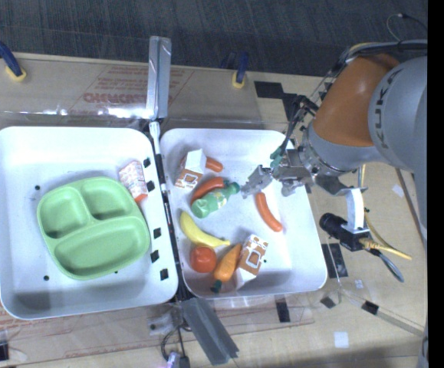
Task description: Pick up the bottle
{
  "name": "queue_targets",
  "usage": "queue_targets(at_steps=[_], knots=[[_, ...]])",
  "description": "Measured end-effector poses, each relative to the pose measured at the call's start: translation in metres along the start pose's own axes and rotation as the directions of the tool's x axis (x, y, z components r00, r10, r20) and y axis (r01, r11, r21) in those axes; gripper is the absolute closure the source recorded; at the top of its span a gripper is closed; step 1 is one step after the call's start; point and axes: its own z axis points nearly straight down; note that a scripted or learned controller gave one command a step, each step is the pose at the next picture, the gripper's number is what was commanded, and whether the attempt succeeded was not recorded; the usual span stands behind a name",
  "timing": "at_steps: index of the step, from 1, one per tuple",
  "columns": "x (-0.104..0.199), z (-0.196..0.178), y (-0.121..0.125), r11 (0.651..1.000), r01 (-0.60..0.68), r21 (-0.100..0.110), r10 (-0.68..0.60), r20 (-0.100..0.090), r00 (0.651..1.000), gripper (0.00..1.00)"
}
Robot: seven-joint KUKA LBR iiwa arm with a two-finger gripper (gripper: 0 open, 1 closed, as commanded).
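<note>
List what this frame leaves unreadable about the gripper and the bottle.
- Gripper: finger state, blurred and too small in the camera view.
- Green bottle: its underside against the red pepper, overlapped.
- Bottle label: too small to read.

Green bottle (213, 199) lying on its side in right bin (302, 271), cap end pointing right, against a red pepper (206, 186).

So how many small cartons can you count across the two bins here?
3. One carton lies in the left bin, beside the green tray. Two are in the right bin: one carton near its back left corner, another near its front, beside the carrot. Others may be hidden.
</note>
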Motion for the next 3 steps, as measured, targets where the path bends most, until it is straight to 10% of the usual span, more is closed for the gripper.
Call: queue_targets(at_steps=[1,2,3], knots=[[-0.007,0.015,0.01,0.991,-0.132,-0.003,0.132,0.002,0.991,0.0],[0.047,0.094,0.048,0.991,-0.137,0.001,0.137,0.001,0.991,0.0],[0.068,0.123,0.022,0.999,-0.047,-0.001,0.047,0.0,0.999,0.0]])
